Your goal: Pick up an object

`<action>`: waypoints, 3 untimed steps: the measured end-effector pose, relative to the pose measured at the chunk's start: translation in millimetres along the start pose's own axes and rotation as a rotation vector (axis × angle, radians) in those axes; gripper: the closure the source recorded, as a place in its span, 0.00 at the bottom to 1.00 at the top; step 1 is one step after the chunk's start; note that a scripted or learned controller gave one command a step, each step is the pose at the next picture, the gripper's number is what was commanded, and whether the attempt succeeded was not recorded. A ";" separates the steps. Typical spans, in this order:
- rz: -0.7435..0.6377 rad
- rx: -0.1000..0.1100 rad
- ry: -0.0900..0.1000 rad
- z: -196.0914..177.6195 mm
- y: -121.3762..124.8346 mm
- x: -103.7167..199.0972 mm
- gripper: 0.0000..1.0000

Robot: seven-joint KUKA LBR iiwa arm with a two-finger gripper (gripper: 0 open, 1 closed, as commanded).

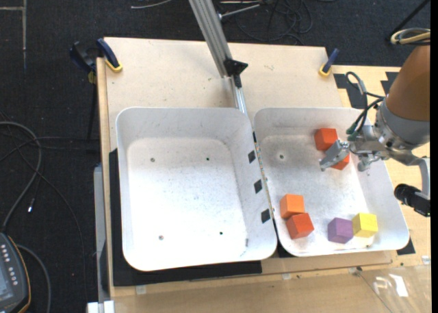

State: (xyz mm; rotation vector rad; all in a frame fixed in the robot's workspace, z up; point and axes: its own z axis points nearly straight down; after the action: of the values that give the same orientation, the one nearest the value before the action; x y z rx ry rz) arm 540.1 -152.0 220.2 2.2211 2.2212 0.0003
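Note:
My gripper point(348, 159) hangs low over the upper right part of the right bin point(274, 121). It is open, and its two grey fingers point(332, 157) stand apart. An orange-red block point(326, 138) lies just to the upper left of the gripper. A sliver of another red-orange piece point(341, 163) peeks out beside the left finger, and I cannot tell whether it touches the finger. Near the bin's front lie an orange block point(293, 204), a red-orange block point(300, 225), a purple block point(340, 230) and a yellow block point(365, 224).
The left bin point(126, 133) adjoins the right one along a shared raised rim point(254, 174). A slanted metal bar point(209, 20) reaches down to the bins' back edge. Clamps point(109, 58) grip the board's corners. Cables cross the floor behind.

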 end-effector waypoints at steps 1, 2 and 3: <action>0.002 -0.001 -0.003 128.2 50.8 -61.0 0.00; -0.007 -0.004 -0.002 124.2 103.4 -20.9 0.00; -0.005 -0.001 -0.002 114.7 101.1 -23.3 1.00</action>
State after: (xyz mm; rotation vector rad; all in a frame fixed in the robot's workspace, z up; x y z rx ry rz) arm 641.2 -175.3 105.6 2.2141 2.2250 -0.0011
